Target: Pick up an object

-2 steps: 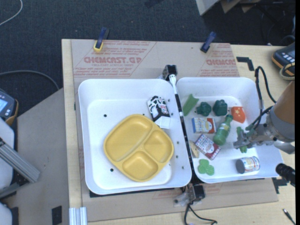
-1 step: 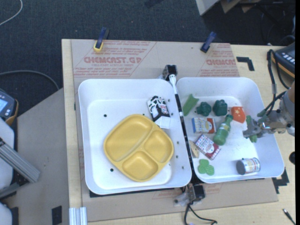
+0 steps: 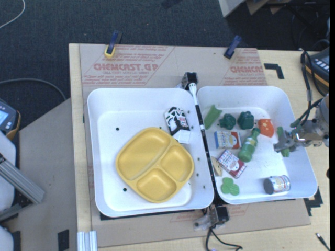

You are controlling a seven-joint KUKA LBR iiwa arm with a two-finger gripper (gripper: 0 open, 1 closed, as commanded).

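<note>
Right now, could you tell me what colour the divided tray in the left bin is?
The divided tray is plain yellow, seen clearly in the camera view.

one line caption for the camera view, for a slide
End effector over the right bin of small items; yellow divided plate in the left bin.

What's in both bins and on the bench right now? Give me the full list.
Shallow white bins: 2, white, side by side on the bench.
Yellow divided plastic tray: 1, yellow, left bin.
Black-and-white toy: 1, left bin, behind the tray.
Green plastic bottle: 1, green, right bin centre.
Dark green toy vegetables: 2, right bin, far side.
Orange-red toy: 1, right bin.
Small printed packets: 2, red and white, right bin.
Silver can: 1, right bin, near corner.
Blue clamps: 2, bench's far edge.
Gripper: 1, grey, above the right bin's right side.
</note>
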